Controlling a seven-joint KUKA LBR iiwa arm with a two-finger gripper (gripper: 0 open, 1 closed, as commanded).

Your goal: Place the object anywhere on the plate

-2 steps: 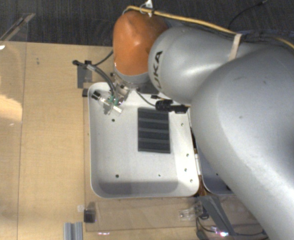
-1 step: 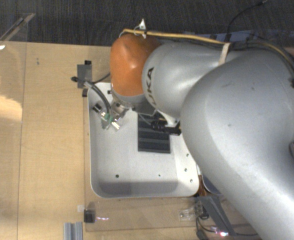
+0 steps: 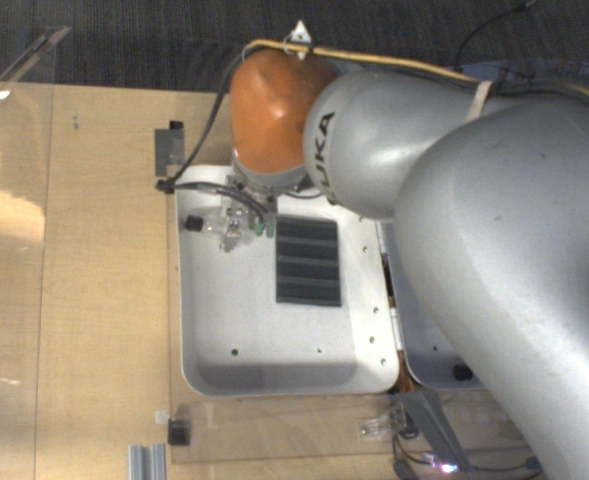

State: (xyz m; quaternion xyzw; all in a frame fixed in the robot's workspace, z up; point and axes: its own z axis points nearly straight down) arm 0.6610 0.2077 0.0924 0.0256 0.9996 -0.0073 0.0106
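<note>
1. Camera view: grey arm [image 3: 494, 228] enters from the right and crosses above the right bin to reach the left one. Its orange band [image 3: 267, 108] sits over the left bin's far edge, so the wrist points down into that bin.
2. Wooden bench [image 3: 84, 288] carries the 2 bins side by side.
3. Left bin [image 3: 264, 363], white and shallow, is the working area at present.
4. Right bin [image 3: 424, 353] is mostly covered by the arm.
5. Dark ribbed slab [image 3: 307, 261] lies flat on the left bin's floor, toward its far right. It is probably the task's thing, though I cannot tell whether it is the object or the plate. No ordinary plate can be made out.
6. Gripper [image 3: 239, 226] hangs low just beside the slab's far left corner, apart from it. Whether it is released or clenched cannot be told, and nothing is seen held.
7. Small dark item [image 3: 461, 373] rests in the right bin's near part. It is too small to identify.
</note>
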